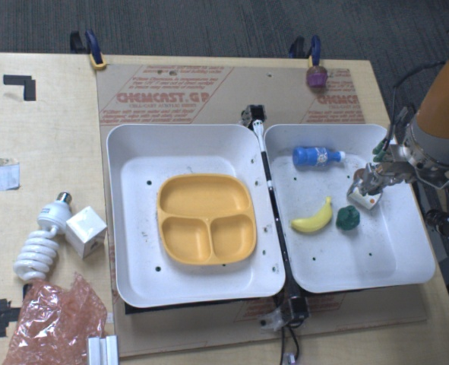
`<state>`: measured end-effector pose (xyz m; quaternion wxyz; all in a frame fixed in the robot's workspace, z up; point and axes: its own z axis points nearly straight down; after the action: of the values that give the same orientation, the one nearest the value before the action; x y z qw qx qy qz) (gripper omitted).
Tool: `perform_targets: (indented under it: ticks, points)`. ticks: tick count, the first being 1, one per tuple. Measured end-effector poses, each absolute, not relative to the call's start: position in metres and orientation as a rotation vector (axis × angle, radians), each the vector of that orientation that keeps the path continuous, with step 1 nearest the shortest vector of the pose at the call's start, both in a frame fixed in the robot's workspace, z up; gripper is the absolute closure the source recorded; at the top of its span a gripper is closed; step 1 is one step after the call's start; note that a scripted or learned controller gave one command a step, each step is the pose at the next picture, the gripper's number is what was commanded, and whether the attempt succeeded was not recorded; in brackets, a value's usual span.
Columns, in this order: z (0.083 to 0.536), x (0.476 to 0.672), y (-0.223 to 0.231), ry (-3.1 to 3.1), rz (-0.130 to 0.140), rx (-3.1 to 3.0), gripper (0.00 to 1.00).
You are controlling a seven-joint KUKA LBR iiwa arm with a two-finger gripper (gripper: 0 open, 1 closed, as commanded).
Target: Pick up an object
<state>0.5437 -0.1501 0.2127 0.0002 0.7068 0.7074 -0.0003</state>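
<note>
You have two bins, left (pixel 125 204) and right (pixel 406 249), of smooth white plastic with a faint sheen. Your tray (pixel 207 219) looks like matt yellow plastic. The banana (pixel 314 219) and the blue bottle (pixel 315 157) are glossy plastic, and the green piece (pixel 348 217) is duller. Under the bins your board (pixel 171 90) is brown cardboard with red print, lying on a pale wood-look table (pixel 42 128). The bulb (pixel 40 245) is glossy white, and the wrap (pixel 53 325) is crinkled clear film.

One fixed camera looks down at a slant on both white bins (pixel 125 204), arm entering right.
</note>
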Motion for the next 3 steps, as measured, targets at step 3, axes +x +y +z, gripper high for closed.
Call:
perform_targets:
  ticks: [3]
  points:
    - [0.092,0.478,-0.093,2.221,0.0,2.223,0.0]
